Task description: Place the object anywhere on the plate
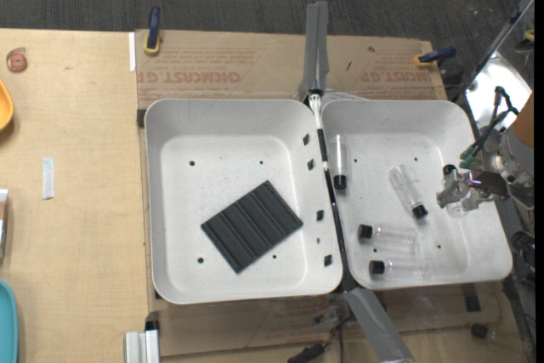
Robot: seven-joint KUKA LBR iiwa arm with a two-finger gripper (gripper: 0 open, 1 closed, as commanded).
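The dark ribbed plate (252, 226) lies askew in the left bin (161, 183). Clear vials (407, 191) are scattered in the right bin (442, 119); the nearest, long axis diagonal, lies just left of the end effector (456, 195), whose opening I cannot tell.

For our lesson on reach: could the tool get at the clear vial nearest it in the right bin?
Probably yes: the tool hovers just right of that vial, which lies apart from the other vials with nothing above it.
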